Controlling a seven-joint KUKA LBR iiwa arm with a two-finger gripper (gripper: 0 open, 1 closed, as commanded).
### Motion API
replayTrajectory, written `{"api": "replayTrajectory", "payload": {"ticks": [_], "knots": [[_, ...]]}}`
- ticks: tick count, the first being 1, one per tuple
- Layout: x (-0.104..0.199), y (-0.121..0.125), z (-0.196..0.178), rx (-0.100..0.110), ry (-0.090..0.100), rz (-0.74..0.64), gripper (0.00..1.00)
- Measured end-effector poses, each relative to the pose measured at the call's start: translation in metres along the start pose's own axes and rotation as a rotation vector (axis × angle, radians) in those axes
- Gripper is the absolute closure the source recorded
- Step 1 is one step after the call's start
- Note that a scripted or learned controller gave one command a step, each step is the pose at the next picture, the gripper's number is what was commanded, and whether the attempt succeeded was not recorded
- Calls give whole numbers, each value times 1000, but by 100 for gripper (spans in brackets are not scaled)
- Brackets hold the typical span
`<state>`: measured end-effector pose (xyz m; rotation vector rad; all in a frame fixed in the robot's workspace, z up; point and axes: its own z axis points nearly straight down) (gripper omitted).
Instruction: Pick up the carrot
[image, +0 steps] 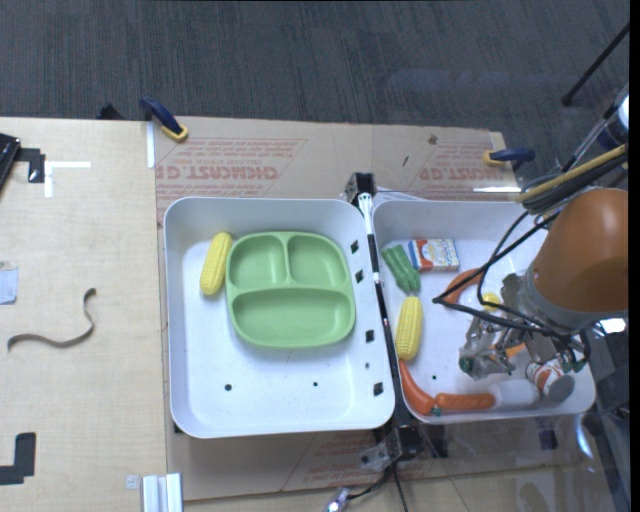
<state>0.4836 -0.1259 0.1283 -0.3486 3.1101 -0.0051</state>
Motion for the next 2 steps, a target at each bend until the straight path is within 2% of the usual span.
{"api": "replayTrajectory", "payload": {"ticks": [1,2], "knots": [[-2,-1,-9,2,-3,3,100],[1,-47,36,-6,7,-276,100]]}}
